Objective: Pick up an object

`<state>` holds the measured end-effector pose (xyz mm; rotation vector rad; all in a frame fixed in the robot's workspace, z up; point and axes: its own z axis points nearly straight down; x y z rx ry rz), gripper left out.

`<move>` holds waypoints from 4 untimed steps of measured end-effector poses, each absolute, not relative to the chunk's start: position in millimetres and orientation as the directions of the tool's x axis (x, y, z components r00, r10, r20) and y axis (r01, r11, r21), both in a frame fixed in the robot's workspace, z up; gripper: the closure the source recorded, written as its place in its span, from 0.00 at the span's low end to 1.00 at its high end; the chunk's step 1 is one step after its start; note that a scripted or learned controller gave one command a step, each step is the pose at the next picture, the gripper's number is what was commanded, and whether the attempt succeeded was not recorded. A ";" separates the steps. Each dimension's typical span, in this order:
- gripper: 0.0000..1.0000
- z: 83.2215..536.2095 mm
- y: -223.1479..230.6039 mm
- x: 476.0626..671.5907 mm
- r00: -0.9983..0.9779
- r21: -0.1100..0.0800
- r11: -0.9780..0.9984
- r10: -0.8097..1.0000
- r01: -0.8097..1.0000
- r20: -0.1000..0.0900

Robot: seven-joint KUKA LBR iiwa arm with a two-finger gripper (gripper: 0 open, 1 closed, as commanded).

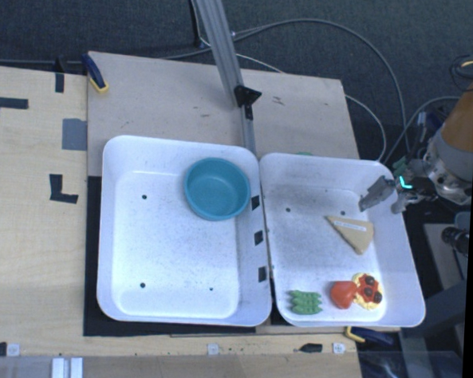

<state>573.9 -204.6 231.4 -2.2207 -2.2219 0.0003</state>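
Step in hand: approach, pre-grasp. Nothing is picked yet.

The hand [386, 195] sits at the upper right of the right bin [302, 166], just inside its far-right rim, coming in from the arm [455, 150] on the right. Two dark fingers [372, 194] are visible, spread apart with a gap between them and nothing in that gap. So: apart, empty. How high it sits above the bin floor I can't tell from this angle.

Candidates in the right bin:
- tan wedge, looks like a toy cheese or bread slice [352, 231], lying flat just below and left of the hand. Nearest target.
- red tomato-like toy [343, 294], near the front edge, touching a yellow pizza-like toy with dark toppings [368, 290].
- green leafy toy [305, 302], front edge, just left of the red one.

The left bin [139, 218] holds a blue bowl [216, 189] at its top right corner, well apart from the hand.

Next move, my call: shift slightly left and toward the front to centre over the wedge, align the fingers across its narrow side, descend, close. Risks: the wedge is flat and low, so the fingers may slide over it or push it. It also lies near the right wall, so clearance for the outer finger is tight.
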 end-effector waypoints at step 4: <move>0.00 91.9 -207.9 572.1 0.000 0.006 0.000 1.000 1.000 -0.005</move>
